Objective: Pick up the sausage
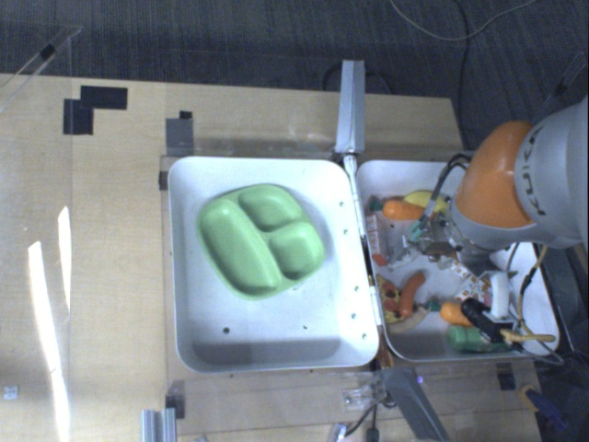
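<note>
Far off to the left of the gripper, black tape marks (92, 107) sit on the pale wooden bench (110, 265). Next comes the left bin (184, 339), well clear of the gripper, holding a green three-compartment plate (262, 239) that lies flat near its middle. A grey metal post (351, 109) stands at the back where the two bins meet.

In the right bin (414, 343) things get crowded. Against its left wall, to the left of the gripper, lies a small red-and-white item (373, 221) too small to name. A red-and-yellow toy piece (391, 300) lies lower down, touching or nearly touching the sausage (411, 288). The sausage, reddish-brown and lying at a slant, is just beside the gripper, below it and to its left, on the bin floor and not in its grasp. Above the gripper and to its left sits an orange toy piece (402, 210), with a yellow one (419, 197) just behind it.

The gripper (431, 239) hangs low over the middle of this bin, among the clutter. From here I cannot tell whether it is released or clenched. Below it and to its right lie another orange piece (451, 313) and a green one (469, 339), close together by the front wall. The arm (492, 187), with its orange band, fills the space to the right.
</note>
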### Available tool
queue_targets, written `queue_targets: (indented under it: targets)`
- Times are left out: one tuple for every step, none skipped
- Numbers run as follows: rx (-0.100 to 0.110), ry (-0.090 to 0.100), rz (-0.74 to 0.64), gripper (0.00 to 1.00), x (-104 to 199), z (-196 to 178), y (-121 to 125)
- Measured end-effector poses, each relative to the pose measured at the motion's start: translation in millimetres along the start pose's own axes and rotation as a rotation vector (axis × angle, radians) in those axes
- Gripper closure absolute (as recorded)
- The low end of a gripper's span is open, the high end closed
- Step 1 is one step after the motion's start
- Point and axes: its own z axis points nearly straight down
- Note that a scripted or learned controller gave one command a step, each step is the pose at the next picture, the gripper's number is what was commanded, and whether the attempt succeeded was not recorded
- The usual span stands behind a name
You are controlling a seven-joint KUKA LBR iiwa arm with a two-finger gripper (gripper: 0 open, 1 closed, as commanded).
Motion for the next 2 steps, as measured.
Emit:
queue_targets:
  targets:
    - [0.002, -0.002, 0.017, 0.0, -2.2, 11.4, -32.1]
    - [0.015, -0.003, 0.138, 0.0, -33.8, -31.7, -12.4]
